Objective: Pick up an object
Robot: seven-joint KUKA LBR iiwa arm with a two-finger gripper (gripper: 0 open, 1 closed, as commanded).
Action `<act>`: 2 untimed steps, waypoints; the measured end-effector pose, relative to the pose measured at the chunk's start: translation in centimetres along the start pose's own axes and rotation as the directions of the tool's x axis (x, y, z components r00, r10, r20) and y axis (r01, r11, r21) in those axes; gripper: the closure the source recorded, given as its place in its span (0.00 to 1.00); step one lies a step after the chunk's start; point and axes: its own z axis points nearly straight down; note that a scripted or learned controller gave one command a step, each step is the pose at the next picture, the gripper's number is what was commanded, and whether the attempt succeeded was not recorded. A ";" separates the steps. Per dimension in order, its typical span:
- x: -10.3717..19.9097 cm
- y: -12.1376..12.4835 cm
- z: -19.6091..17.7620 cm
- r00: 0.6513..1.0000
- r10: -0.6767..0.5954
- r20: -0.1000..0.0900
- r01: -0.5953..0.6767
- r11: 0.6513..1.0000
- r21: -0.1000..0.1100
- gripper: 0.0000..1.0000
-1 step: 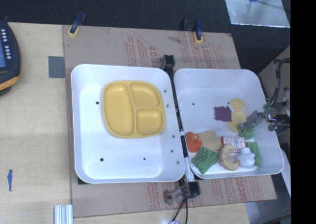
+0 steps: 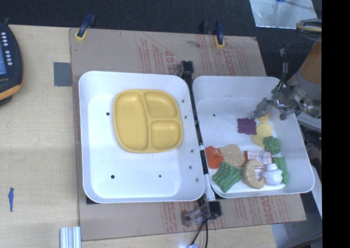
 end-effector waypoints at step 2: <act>1.2 -0.8 4.4 1.000 0.011 -0.001 -0.011 1.000 0.004 0.00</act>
